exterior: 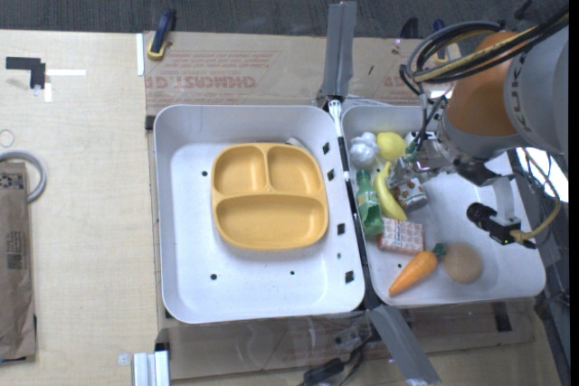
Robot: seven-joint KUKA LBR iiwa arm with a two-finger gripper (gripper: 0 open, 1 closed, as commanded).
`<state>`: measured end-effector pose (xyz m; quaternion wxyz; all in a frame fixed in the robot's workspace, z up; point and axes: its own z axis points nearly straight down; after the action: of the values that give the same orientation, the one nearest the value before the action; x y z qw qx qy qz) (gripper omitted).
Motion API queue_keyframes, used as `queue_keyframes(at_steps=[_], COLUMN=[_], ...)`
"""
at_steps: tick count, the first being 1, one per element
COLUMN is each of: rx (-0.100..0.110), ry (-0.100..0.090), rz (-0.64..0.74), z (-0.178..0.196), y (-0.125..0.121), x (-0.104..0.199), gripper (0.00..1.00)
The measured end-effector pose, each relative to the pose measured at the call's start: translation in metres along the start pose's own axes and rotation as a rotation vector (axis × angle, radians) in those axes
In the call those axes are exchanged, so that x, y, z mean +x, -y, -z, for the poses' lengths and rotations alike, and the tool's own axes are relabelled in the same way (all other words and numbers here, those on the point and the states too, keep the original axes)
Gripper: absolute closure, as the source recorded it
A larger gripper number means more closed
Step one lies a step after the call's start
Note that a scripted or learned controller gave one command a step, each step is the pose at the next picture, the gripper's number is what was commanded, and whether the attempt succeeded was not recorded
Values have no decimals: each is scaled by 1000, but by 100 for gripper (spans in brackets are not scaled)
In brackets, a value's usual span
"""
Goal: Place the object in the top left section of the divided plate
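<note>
A yellow divided plate point(269, 195) lies in the left bin point(181, 221), with two small sections at the top and one wide section below. All three sections are bare. My gripper point(413, 183) hangs low in the right bin point(507, 276), just right of a banana point(390, 194) and below a lemon point(391, 145). The arm's wrist covers the gripper from above, and I see nothing clearly held in it.
The right bin also holds a crumpled silver-white item point(364, 150), a green packet point(369, 205), a red-and-white box point(401, 235), a carrot point(414, 272) and a round tan object point(462, 264). A divider wall point(348, 194) separates the bins. Cables loop above the wrist.
</note>
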<state>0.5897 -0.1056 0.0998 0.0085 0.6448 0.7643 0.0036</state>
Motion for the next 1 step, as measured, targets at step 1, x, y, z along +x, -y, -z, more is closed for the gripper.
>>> queue_keyframes(at_steps=[1], rx=[14], ry=[-5], rz=[0], z=[-8], y=[4], x=[2], gripper=[0])
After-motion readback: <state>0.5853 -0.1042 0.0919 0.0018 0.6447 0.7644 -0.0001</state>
